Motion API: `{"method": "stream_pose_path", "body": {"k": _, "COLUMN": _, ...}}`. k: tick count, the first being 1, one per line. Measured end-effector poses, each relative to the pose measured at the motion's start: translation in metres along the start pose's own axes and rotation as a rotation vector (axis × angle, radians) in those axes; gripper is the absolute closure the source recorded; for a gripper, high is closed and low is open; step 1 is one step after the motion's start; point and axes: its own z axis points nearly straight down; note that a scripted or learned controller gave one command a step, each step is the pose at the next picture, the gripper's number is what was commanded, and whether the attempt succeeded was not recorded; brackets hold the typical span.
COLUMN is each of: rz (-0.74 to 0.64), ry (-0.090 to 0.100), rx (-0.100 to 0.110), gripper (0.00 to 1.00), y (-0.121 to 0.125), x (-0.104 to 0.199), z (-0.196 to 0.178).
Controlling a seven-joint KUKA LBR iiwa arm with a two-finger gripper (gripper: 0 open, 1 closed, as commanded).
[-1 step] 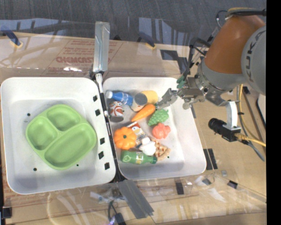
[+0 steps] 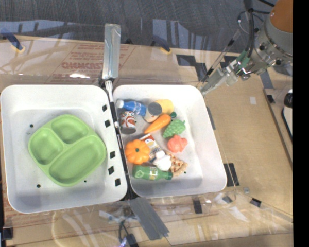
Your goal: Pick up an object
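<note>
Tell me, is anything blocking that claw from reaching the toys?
Nothing visible does. The end effector hangs over the right bin's upper right corner, with open space down to the toy carrot and its neighbours.

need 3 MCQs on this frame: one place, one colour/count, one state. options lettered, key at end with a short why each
1. Where does the green divided plate lie?
A. in the left bin
B. in the right bin
C. on the bench outside both bins

2. What colour is the toy pumpkin?
A. blue
B. orange
C. white

3. Where is the gripper relative to the toys?
A. down among them
B. lifting the toy carrot
C. at the right bin's far right corner, apart from them

Key: 1 A, the plate sits alone in the left bin. 2 B, the pumpkin is orange with a green stem. 3 C, the gripper tip is by the right bin rim, and the toy carrot lies among the other toys.
</note>
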Motion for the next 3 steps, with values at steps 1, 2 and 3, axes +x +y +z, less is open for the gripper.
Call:
{"method": "stream_pose_path", "body": {"k": 1, "rz": -0.168, "ry": 0.003, "rx": 0.004, "gripper": 0.0, "y": 0.013, "x": 0.074, "z": 0.098}}
{"method": "stream_pose_path", "body": {"k": 2, "rz": -0.193, "ry": 0.005, "rx": 0.006, "gripper": 0.0, "y": -0.006, "x": 0.132, "z": 0.218}}
{"method": "stream_pose_path", "body": {"k": 3, "rz": -0.194, "ry": 0.004, "rx": 0.005, "gripper": 1.0, "y": -0.005, "x": 0.13, "z": 0.208}}
